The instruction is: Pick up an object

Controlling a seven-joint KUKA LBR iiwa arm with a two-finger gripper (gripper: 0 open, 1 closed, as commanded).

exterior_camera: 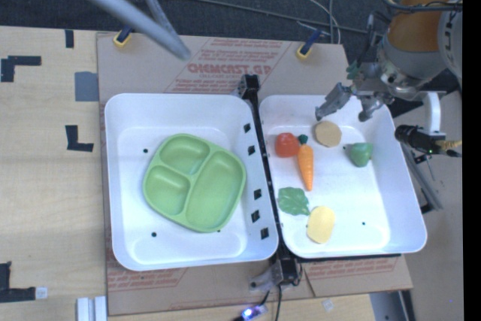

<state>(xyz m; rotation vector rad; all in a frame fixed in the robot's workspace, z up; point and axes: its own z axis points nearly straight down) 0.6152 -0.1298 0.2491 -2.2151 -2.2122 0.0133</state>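
Camera view: gripper (348, 109) fingers spread above the right bin (402, 195); cardboard (225, 68) lettering reads roughly "CHEMCAST GP".

Red print runs across the cardboard sheet (225, 64) behind the bins; its big line looks like "CHEMCAST GP", and the smaller lines are too blurred to read
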